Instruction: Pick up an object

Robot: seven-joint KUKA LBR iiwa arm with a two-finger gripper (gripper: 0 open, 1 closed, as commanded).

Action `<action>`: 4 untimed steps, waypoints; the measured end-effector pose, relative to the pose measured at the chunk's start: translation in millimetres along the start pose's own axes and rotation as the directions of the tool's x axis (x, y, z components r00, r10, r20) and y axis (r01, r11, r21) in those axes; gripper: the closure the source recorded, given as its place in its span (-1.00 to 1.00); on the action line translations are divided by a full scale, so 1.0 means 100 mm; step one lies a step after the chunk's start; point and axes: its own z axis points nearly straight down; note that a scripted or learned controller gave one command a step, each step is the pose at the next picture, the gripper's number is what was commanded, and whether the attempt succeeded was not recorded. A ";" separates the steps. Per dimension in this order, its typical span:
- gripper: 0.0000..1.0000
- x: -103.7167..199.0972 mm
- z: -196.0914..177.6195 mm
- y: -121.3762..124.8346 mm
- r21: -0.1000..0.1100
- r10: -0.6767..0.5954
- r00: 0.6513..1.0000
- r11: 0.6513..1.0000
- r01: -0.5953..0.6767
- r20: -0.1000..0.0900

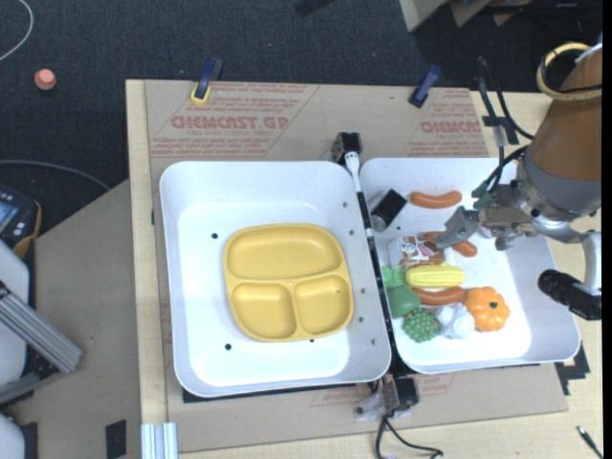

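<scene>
Dark carpet surrounds a bench [287, 113] topped with a printed cardboard sheet, on which two shallow white bins sit side by side. Of these, the left bin [191, 256] carries a yellow divided plate [287, 280] lying flat near its middle, one long compartment toward the far edge and two smaller ones toward the near edge.

From the right edge of the bench the grey arm [574, 151], with its orange band, reaches in over the right bin [545, 323]. Its gripper [459, 229] hangs low above the middle of that bin, close to the toys, and whether it is spread or closed cannot be told from this angle; nothing is visibly caught in it.

Toy food is clustered against the right bin's left side. A sausage [435, 199] lies near the far edge. A corn cob [435, 277] lies across the middle of the cluster, with an orange pumpkin [488, 309] just beside it toward the near right. A green broccoli piece [421, 325] sits at the near edge of the pile.
</scene>
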 end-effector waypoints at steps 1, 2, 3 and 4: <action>-1.00 0.00 -0.07 0.03 -0.014 -0.003 1.000 1.000 0.003 0.002; -1.00 -0.09 0.44 -0.02 -0.006 -0.001 1.000 1.000 0.001 0.000; -1.00 -0.12 1.07 -0.04 -0.006 -0.001 1.000 1.000 0.001 -0.001; -1.00 -0.11 1.52 -0.04 -0.008 -0.002 1.000 1.000 0.002 0.000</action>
